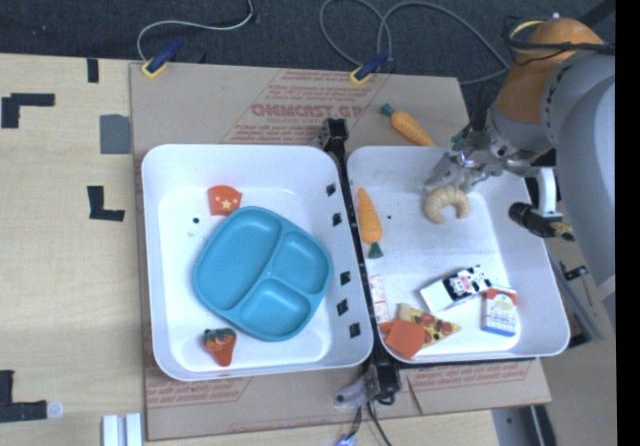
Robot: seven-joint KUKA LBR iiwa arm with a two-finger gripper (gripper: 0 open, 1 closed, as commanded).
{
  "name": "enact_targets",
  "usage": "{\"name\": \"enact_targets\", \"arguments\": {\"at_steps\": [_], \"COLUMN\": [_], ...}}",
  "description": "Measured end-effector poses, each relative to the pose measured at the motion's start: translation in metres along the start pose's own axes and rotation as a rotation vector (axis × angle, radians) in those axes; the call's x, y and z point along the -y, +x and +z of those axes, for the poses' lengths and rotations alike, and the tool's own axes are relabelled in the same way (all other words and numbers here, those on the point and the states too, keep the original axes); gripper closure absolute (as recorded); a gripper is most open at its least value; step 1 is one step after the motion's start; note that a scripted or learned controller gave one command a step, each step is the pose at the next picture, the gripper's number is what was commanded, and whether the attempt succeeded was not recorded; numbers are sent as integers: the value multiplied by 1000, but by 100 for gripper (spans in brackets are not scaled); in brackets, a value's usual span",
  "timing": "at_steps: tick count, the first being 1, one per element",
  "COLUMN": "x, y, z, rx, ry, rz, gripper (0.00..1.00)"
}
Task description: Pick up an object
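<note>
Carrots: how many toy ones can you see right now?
2. One carrot lies in the right bin along its left wall; the other carrot lies outside on the cardboard behind that bin. None looks hidden.

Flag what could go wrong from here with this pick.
1. The tool sits just above the croissant; its curved, rounded shape might slip out as the tool closes.
2. The croissant lies near the right bin back wall, so a push could slide it against the rim.
3. A carrot lies outside on the cardboard, a sign that items can leave the bin.
</note>
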State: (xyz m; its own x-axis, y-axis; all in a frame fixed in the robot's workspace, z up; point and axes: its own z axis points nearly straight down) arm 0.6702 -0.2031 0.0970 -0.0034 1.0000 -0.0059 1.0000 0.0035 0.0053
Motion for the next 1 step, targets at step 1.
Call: {"name": "enact_targets", "arguments": {"at_steps": [1], "x": [67], "y": [91], "z": [-43], "rx": [-7], "ry": [6], "rz": [1], "gripper": [100]}}
